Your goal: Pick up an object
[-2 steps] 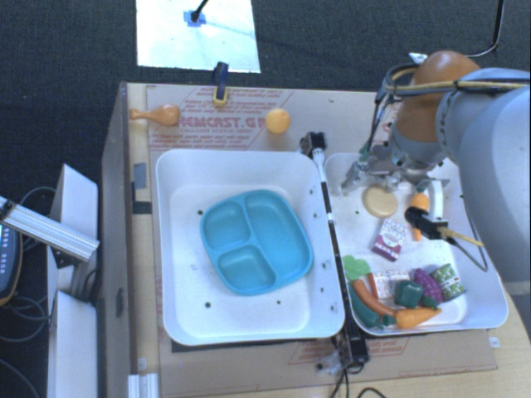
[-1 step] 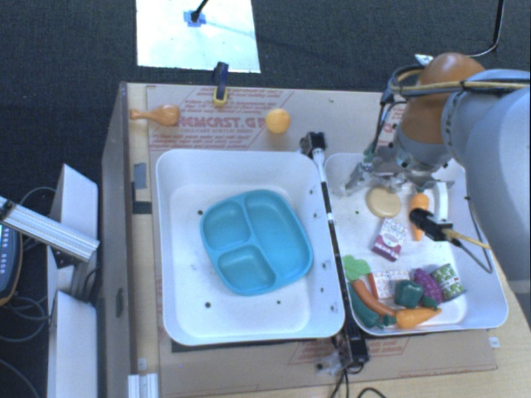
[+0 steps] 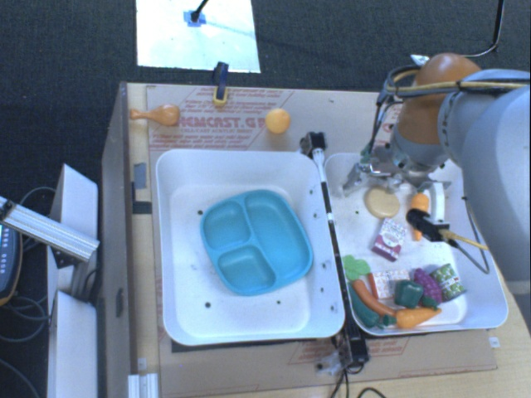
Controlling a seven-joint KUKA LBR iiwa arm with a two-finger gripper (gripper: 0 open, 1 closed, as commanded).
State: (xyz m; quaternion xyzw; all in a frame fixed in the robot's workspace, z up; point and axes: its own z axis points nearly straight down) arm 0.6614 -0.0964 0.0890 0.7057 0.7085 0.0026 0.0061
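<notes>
Inside, the left shallow white bin (image 3: 187, 322) holds a blue three-compartment plastic tray (image 3: 255, 240); the right white bin (image 3: 489, 305) holds small toy foods (image 3: 404, 291). Whether the gripper (image 3: 383, 177) holds anything cannot be told.

Evenly and brightly lit from above. Washed-out glare on the white sheet (image 3: 197, 21) and bins (image 3: 187, 181). Faint, soft shadows. Slightly soft focus throughout, blurrier on the near arm (image 3: 489, 139).
</notes>
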